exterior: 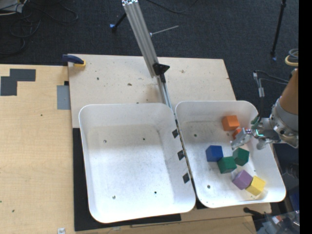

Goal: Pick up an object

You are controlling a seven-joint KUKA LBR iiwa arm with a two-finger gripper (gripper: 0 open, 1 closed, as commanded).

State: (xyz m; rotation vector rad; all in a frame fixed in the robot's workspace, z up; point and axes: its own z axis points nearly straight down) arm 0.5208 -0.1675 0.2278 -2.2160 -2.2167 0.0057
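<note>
Arm reaching from right, wrist low over right bin; jaws' state unclear.

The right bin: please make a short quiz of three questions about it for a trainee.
1. True or false: the orange block lies in the right bin.
2. Which block lies nearest the yellow block? A blue B purple C orange
3. Fill in: the gripper is over the ___ bin.

Key: 1 true; 2 B; 3 right.
</note>
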